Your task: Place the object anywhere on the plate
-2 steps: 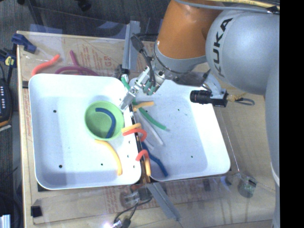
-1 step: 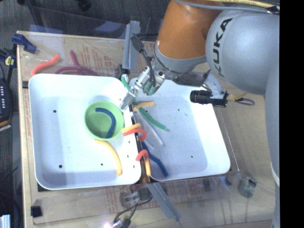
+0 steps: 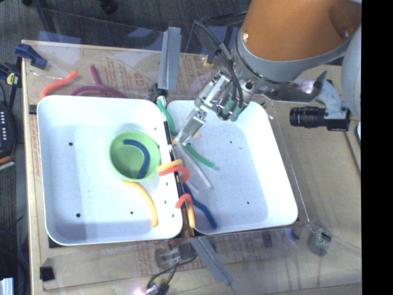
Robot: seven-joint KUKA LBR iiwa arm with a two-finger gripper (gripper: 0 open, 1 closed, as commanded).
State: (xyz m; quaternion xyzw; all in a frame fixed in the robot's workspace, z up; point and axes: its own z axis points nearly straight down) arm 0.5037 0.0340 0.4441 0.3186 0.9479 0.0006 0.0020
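The plate (image 3: pixel 134 157), green and round, lies in the left bin (image 3: pixel 67 183), toward the divider (image 3: pixel 174 165) between the bins, and a blue strip (image 3: pixel 143 153) already curls on it. The pincer (image 3: pixel 184 134) is seen just right of the plate, low over the divider at the right bin's (image 3: pixel 258 189) near edge; whether its fingers are spread or pressed together cannot be told, and nothing can be seen pinched in it. The likeliest object is judged to be one of the strips near it: a green strip (image 3: pixel 201 157) lies right of the plate in the right bin, an orange strip (image 3: pixel 170 168) rests across the divider beside the plate, and a yellow strip (image 3: pixel 146 200) curves below the plate. These are judged light, soft and limp, likely to sag and swing when lifted, so a hold near the middle is advised, on a stretch lying free of the divider and of other strips.
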